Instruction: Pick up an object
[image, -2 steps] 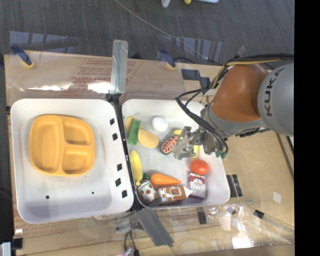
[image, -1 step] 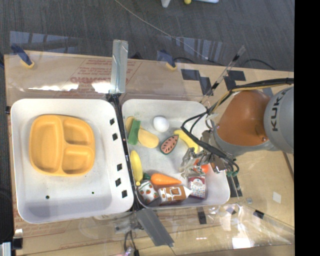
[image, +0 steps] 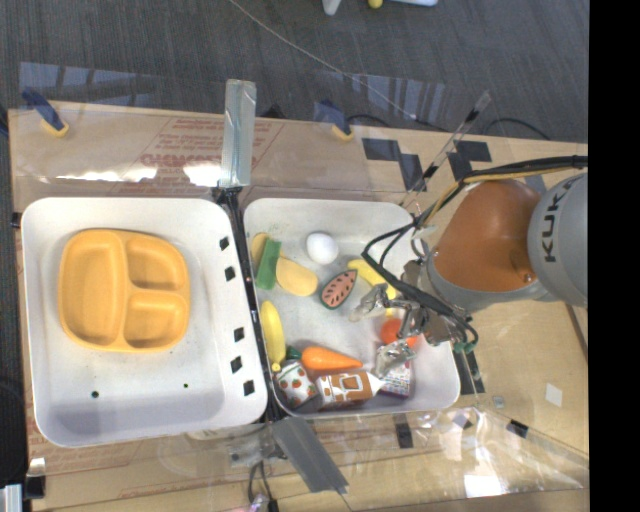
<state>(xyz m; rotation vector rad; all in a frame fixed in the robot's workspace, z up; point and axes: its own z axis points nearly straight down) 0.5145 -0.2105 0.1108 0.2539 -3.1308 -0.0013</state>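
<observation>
Several toys (image: 325, 372) in right bin (image: 300, 212), gripper (image: 400, 325) directly above them

Arm (image: 520, 245) reaching from right, wrist down, gripper (image: 392, 312) low.

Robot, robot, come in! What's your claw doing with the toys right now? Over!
Gripper down in right bin, among the toys. Nothing seen held. Carrot and watermelon slice crowd close. Yellow tray in left bin.

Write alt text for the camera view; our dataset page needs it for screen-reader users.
A grey robot arm reaches from the right into the right white bin, its gripper low among toy foods: a carrot, banana, watermelon slice and white egg. The left bin holds a yellow divided plate.
</observation>
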